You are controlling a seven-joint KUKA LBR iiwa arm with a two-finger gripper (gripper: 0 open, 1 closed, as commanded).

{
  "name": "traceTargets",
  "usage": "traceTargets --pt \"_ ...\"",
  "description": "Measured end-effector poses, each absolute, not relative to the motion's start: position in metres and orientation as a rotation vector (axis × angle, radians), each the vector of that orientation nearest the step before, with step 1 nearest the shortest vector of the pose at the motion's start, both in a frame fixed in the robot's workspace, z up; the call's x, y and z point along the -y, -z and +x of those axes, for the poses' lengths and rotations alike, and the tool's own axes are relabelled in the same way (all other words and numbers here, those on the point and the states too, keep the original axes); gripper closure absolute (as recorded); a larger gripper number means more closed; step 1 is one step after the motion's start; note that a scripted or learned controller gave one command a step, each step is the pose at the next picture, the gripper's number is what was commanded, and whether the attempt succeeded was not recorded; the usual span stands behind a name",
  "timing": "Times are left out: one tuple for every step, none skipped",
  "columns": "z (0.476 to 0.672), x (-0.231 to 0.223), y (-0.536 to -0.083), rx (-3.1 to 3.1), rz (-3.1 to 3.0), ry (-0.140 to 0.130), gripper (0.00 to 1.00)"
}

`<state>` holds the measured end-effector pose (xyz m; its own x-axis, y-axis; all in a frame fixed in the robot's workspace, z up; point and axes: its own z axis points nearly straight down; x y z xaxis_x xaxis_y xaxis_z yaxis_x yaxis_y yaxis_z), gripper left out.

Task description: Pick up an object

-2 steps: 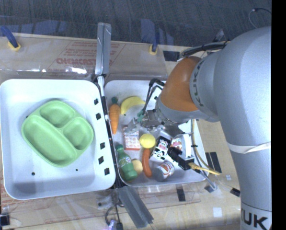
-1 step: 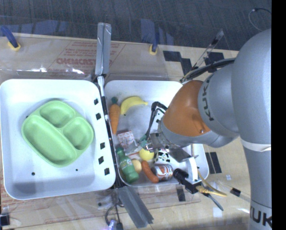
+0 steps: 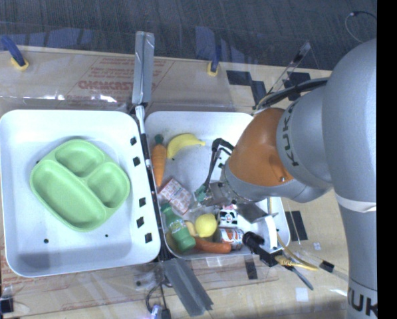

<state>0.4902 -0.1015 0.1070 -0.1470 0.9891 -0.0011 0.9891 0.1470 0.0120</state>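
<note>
Over the right bin (image 3: 185, 121), arm (image 3: 298, 151) bent low among objects

Green plate (image 3: 78, 185); yellow banana (image 3: 183, 142); orange carrot (image 3: 158, 165); white bins (image 3: 25, 258).

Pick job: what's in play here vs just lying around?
In play: end effector; right bin with banana, carrot, lemon, green bottle, snack packet.

Lying around: left bin, green divided plate, blue clamps, cardboard sheet.
</note>
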Motion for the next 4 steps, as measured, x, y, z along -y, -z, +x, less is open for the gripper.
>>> traceTargets --pt "0.49 0.101 -0.107 -2.373 2.046 -0.013 0.0" --pt "0.491 0.101 -0.117 -2.378 2.039 -0.012 1.0" --pt "0.491 0.101 -0.117 -2.377 2.038 -0.012 0.0" --pt "0.478 0.117 -0.093 -2.432 1.982 -0.002 0.0"
